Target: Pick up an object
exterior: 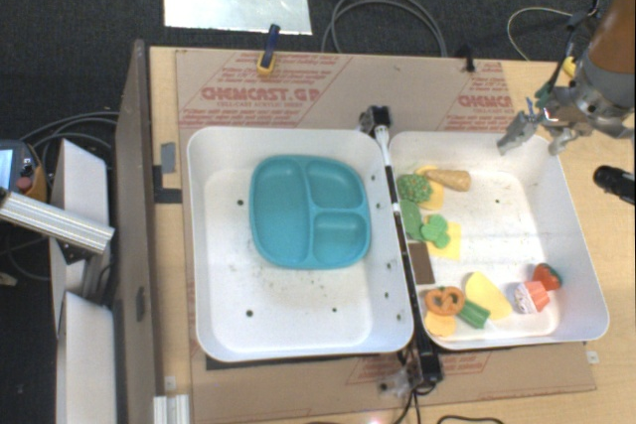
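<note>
Claw (537,129) spread wide, empty, hanging over right bin's (571,213) far rim. Toys crowd the near-left side; descending here likely closes on bare floor or clips rim.

toy foods (449,243) | small, mixed colours | loose in right bin (586,313) | left and near side

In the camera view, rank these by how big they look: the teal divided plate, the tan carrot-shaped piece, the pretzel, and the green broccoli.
1. teal divided plate, by far the largest.
2. tan carrot-shaped piece.
3. green broccoli and pretzel: these look about alike, so I won't rank them.
</note>
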{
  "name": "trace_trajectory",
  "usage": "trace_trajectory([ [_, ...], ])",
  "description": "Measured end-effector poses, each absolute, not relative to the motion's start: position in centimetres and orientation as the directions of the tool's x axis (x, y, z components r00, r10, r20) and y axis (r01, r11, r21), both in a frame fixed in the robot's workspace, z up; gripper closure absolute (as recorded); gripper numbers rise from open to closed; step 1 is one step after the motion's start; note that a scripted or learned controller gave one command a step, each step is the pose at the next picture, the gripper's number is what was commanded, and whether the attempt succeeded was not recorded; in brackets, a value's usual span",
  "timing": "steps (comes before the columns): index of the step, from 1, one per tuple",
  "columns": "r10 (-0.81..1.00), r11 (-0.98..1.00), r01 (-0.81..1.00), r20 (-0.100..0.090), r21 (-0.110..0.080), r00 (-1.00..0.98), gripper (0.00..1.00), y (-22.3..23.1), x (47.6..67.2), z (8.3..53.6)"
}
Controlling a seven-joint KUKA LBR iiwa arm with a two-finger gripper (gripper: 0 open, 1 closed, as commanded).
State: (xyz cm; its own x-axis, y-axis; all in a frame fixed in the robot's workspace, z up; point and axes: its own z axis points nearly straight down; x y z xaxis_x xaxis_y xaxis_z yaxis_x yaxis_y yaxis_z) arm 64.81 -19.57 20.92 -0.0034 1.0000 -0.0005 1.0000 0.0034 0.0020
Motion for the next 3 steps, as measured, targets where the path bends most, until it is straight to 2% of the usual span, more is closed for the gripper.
trace_trajectory([
  [1, 1.000, 0.006, 1.000, 0.003, -0.005, -0.006, 0.00, -12.4, 58.6, 16.4],
  [2, 1.000, 0.001, 1.000, 0.003, -0.005, -0.001, 0.00, -10.0, 54.2, 11.5],
  [3, 1.000, 0.004, 1.000, 0.001, -0.001, -0.004, 0.00, -8.6, 54.2, 8.3],
])
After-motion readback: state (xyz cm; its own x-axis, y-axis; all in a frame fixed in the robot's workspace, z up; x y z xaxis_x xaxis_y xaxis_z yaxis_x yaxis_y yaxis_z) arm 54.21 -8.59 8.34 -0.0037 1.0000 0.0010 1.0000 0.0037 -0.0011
